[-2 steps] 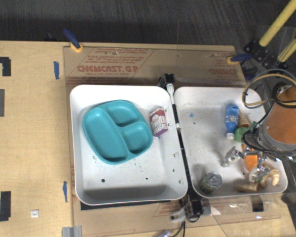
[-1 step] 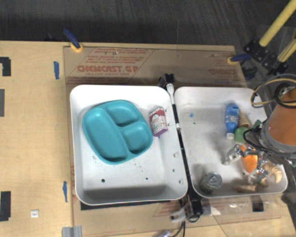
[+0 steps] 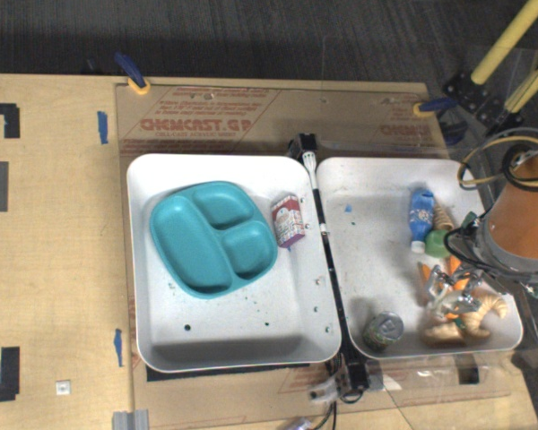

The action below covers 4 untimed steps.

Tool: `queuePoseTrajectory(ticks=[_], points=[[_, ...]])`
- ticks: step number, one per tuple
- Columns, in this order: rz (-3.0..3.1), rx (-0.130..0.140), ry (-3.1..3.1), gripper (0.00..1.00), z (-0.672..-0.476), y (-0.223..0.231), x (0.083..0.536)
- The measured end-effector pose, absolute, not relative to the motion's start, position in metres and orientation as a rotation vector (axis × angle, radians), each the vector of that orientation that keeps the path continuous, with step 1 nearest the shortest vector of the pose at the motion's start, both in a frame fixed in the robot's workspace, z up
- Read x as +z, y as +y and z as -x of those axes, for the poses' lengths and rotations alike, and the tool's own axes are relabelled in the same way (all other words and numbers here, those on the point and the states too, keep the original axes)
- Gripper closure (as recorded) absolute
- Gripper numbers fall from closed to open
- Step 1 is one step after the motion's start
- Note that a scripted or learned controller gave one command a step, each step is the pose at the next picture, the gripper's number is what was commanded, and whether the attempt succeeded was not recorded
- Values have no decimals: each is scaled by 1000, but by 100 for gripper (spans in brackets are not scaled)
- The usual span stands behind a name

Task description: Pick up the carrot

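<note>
Nearest the camera, along the front wall of the right bin: a small metal can lying near the front-left corner. Just right of it, a pale, tan bread-like item against the front wall, with a cream shell-shaped piece beside it toward the right wall.

Just behind those, my gripper sits low in the right bin's cluttered right side, metal parts and cables tangled in view over the toys. My wrist and its orange band come in from the right edge. How far my jaws stand apart I cannot tell; the clutter and cabling hide the tips, and I see nothing clearly held between them.

The carrot: an orange piece just left of my gripper, in the right half of the right bin, with a green item directly behind it. Whether I touch the carrot I cannot tell.

Farther back in the same bin, a blue bottle with a white cap lies lengthwise, a brown cone-like object just beside it on its right.

Left bin: 1 teal divided plate with 3 compartments, tilted across the middle. A small red-and-white labelled can lies just right of the plate, near the wall shared by the 2 bins.

Beyond the bins, a brown cardboard sheet covers the bench, clipped by a blue-and-yellow clamp at its far-left corner.
</note>
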State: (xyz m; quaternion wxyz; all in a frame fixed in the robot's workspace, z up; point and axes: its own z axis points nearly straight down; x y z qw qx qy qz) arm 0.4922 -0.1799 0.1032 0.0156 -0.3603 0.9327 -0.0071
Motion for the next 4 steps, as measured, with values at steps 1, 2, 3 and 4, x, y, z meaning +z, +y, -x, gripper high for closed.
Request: queuePoseTrajectory(ticks=[1, 2, 3, 4], points=[[1421, -18, 2786, 100, -520, -105, 92], [1952, -4, 2455, 100, -482, -169, 102], [2349, -4, 2071, 100, -483, -169, 90], [2340, -6, 2069, 100, -486, -167, 101]])
